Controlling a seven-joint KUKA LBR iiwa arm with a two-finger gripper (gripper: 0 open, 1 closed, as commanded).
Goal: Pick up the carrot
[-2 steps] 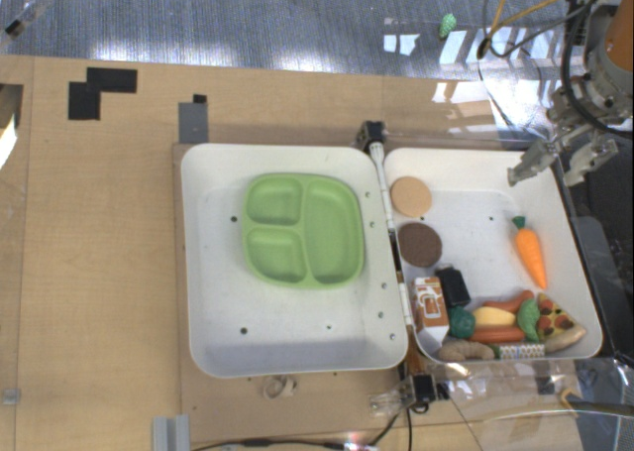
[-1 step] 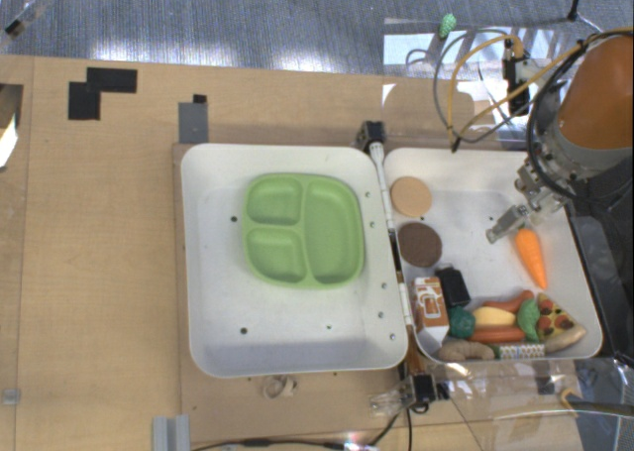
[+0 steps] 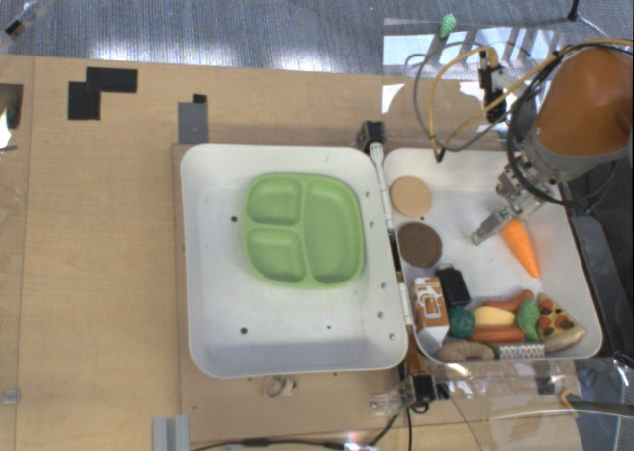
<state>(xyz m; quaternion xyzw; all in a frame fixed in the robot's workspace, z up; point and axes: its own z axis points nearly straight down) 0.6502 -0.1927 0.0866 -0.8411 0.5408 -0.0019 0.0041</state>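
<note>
Two shallow white bins side by side on a wooden bench [image 3: 99, 271], viewed from above at a slant.

Left bin [image 3: 213, 340]: one green divided plate [image 3: 302, 229] with three compartments, lying flat near the bin's centre, nothing in its compartments.

Right bin [image 3: 466, 186]: all remaining items. At the far left, a tan round disc [image 3: 410, 195]; just nearer, a dark brown round disc [image 3: 419, 243], the two close together. Along the near edge, a crowded cluster: a small orange-and-white carton [image 3: 429, 302], a black block [image 3: 454, 287] just beside it, a green piece [image 3: 462, 322], a yellow-white piece [image 3: 493, 317], a red sausage-like piece [image 3: 515, 300], and a toy pizza slice [image 3: 557, 322] at the near right corner, pieces touching or overlapping one another.

Carrot [image 3: 521, 246]: orange, lying in the right half of the right bin, apart from the near cluster, thick end toward the far side, tip pointing near and right.

Grey arm with orange band [image 3: 584, 102] entering from the right, above the far right of the right bin. Gripper [image 3: 505, 216] lowered just left of the carrot's thick end, one metal finger [image 3: 489, 229] angled toward the bin floor; carrot beside the fingers, not seen between them. Open or closed state of the jaws not discernible.
</note>
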